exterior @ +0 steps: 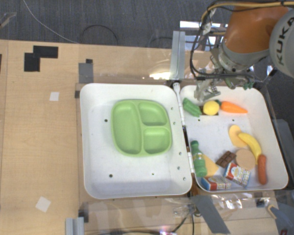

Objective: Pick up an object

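The right white bin (270,131) holds several toy foods. A yellow lemon (211,107) lies at its far edge between a green vegetable (191,106) and an orange carrot (233,108). My gripper (206,92) hangs just above the lemon, at the bin's far left corner, under the orange wrist band. A yellow banana (250,143), a brown round cookie (245,158), a red sausage (262,169), a chocolate piece (226,158), a green bottle (198,159) and small cartons (230,177) lie nearer the front.
The left white bin (95,131) carries a green divided plate (140,127). A raised divider (182,131) runs between the two bins. A metal post (177,53) stands behind them. Cables loop around the arm's wrist.
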`<state>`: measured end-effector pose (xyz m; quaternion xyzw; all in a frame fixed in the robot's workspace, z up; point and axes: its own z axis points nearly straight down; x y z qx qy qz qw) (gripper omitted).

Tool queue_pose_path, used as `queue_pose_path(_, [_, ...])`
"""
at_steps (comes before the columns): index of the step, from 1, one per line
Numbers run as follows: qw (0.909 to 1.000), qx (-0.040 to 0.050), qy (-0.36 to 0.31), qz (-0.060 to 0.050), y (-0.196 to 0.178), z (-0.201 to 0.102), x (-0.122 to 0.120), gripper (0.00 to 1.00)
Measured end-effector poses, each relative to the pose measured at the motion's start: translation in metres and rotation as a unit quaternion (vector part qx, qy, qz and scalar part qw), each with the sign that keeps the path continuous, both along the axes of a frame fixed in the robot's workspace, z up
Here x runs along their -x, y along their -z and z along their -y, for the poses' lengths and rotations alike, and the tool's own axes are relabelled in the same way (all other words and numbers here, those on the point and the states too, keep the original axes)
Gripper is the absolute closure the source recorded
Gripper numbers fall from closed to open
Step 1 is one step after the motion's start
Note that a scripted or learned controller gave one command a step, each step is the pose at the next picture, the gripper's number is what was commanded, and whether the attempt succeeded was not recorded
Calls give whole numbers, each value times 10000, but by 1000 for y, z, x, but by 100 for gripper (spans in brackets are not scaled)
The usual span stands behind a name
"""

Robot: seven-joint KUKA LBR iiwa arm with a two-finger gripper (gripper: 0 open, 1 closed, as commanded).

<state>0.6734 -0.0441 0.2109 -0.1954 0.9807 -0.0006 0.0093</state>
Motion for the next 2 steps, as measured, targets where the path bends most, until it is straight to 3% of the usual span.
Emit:
queue_pose_path(1, [9895,-2,1444,-23,-98,72,2,100])
queue_pose_path(2, [9982,9,-597,-96,33,115,21,100])
